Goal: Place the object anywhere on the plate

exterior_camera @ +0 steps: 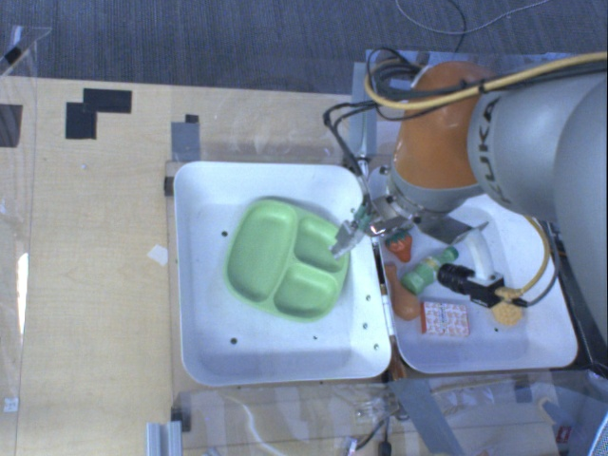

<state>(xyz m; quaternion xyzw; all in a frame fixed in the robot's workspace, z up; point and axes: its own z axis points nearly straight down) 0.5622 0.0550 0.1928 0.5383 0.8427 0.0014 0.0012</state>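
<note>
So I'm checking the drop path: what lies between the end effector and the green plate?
Nothing: in the camera view the end effector hangs directly over the green plate's right edge, no object between them.

We see a pale wooden bench (85,283) under even light, with black tape patches (95,112) near its far edge. Beyond it runs dark grey-blue carpet (209,22), where a thin cable (432,8) loops. A clear panel edge (24,46) stands at left.
</note>
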